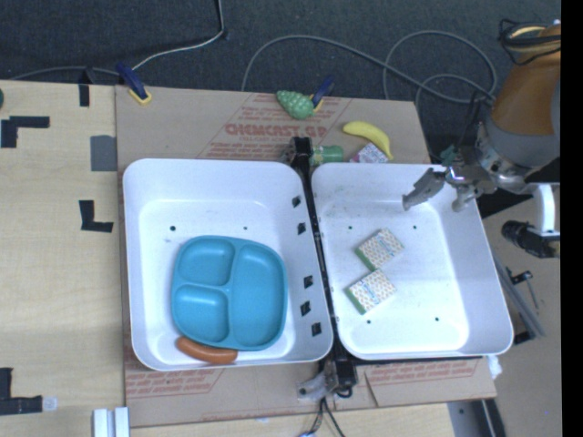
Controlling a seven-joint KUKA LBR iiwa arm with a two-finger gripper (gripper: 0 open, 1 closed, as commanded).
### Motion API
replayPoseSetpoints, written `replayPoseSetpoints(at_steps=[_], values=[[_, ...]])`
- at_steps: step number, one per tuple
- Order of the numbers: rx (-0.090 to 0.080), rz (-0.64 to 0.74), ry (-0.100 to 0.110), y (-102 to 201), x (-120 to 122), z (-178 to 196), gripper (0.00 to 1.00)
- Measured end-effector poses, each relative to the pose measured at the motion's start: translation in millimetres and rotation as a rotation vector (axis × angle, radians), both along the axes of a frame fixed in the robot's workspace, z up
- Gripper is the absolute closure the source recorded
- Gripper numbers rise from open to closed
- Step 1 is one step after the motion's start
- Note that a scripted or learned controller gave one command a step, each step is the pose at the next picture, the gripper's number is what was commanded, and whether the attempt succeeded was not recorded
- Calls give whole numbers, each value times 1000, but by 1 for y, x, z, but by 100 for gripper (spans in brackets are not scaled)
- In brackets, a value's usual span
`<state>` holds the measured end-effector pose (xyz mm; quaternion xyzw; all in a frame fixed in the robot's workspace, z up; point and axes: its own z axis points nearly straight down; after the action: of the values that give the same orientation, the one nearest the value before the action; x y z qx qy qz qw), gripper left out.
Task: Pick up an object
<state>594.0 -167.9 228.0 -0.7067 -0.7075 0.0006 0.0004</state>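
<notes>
Sponges, two green-edged patterned blocks, upper one [380,247] and lower one [372,290] lying near each other mid right bin [474,317], gripper [441,192] fingers spread apart, clamping nothing, over bin's upper right

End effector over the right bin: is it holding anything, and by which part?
Nothing is held. The end effector hangs open above the right bin's far edge, apart from both sponges.

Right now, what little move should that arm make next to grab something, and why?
Probably swing the gripper inward and down toward the upper sponge. The open gripper sits at the right bin's far edge, holding nothing, and that sponge lies nearest.
</notes>
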Motion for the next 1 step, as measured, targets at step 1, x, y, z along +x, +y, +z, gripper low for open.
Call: replayPoseSetpoints(at_steps=[1], values=[[1,1,1,55,-11,-75,0]])
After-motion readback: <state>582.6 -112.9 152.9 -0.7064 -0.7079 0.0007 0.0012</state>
